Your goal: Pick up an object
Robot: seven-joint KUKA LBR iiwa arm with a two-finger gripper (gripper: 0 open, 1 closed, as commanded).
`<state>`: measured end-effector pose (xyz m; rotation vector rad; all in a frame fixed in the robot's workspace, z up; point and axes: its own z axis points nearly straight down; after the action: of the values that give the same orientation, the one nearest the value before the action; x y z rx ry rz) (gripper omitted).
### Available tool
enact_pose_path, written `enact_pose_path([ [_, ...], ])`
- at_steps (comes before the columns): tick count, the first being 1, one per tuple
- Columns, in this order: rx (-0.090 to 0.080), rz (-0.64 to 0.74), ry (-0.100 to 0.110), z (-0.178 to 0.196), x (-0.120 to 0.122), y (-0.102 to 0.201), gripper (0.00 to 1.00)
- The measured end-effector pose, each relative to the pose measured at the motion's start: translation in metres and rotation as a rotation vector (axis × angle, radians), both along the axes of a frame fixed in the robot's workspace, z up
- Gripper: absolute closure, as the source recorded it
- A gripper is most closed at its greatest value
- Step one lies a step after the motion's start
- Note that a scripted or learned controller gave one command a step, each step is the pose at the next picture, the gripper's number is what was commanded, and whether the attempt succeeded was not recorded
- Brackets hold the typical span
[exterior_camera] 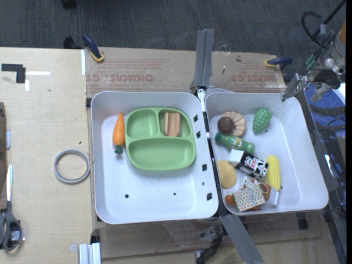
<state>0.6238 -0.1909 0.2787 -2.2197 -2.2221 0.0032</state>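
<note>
Claw (pixel 290 90) parked at upper right, just outside the far right corner of the right bin (pixel 308 147), with nothing between its tips; how far open, impossible to tell at this size. Task barely begun, by the look of it: no object lifted, everything lying in the bins, whole pick left to do. Nearest candidate: green bumpy toy (pixel 262 120), below and just left of claw. Further left of that, brown shell-shaped piece (pixel 231 125) and green bottle (pixel 235 142). Well below claw, toward the near rim: yellow corn (pixel 273 172), cow-print carton (pixel 253 165), pale lemon-like lump (pixel 226 174). Far left of claw, across the divider: green tray (pixel 160 147) and carrot (pixel 119 132) in the left bin (pixel 148 202).
</note>
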Motion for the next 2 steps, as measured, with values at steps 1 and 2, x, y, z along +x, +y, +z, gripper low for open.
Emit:
enact_pose_path([
  [1,-0.001,-0.083,0.000,-0.123,0.029,-0.011,0.00],
  [2,-0.001,-0.055,-0.003,-0.186,0.035,-0.001,0.00],
])
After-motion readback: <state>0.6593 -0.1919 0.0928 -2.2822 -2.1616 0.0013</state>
